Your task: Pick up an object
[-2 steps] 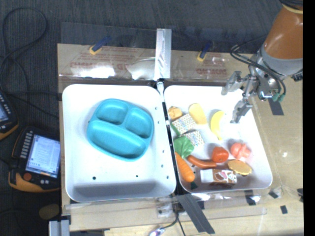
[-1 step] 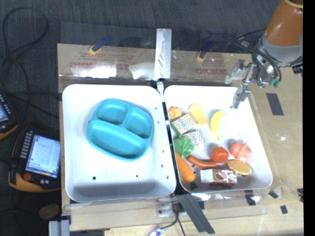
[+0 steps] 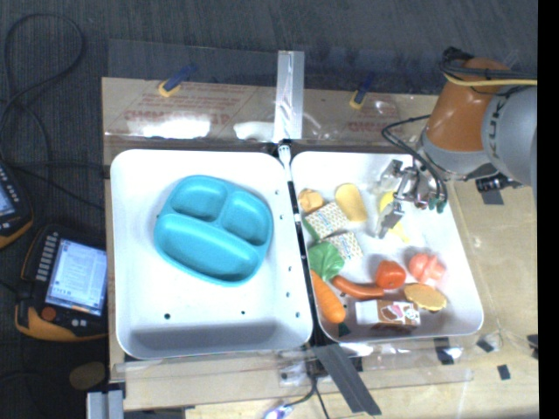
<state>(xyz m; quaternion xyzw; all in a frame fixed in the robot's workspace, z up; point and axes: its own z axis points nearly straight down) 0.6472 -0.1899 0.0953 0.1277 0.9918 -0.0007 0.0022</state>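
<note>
**Two bins, one crowded with toy food, the arm over its far corner**

Two shallow white plastic bins sit side by side on the bench. The left bin (image 3: 131, 260) holds a turquoise plastic plate with three compartments (image 3: 214, 227), lying slightly askew near its middle. The right bin (image 3: 463, 260) carries a scatter of toy food. A pale yellow rounded piece (image 3: 350, 201) lies near the bin's far side, with a small orange-brown lump (image 3: 310, 201) to its left by the divider. Just below them rest two patterned, checkered blocks (image 3: 336, 232), and beside these a green leafy toy (image 3: 325, 257). An orange carrot (image 3: 327, 301) lies along the near left wall; a long red-orange pepper (image 3: 356, 286) stretches toward a round red tomato (image 3: 390, 274). A pink peach-like ball (image 3: 425, 266) sits to the right, touching a flat golden biscuit (image 3: 425, 298), and a small printed box (image 3: 397, 313) lies at the near edge.

The grey arm with its orange band (image 3: 458, 116) reaches in from the right. Its two-finger gripper (image 3: 390, 218) hangs over the far right part of the right bin, just right of the pale yellow piece, with a small yellow object (image 3: 397, 230) below its tips. Whether the gripper is spread or closed cannot be told, and nothing is seen between its tips.
</note>
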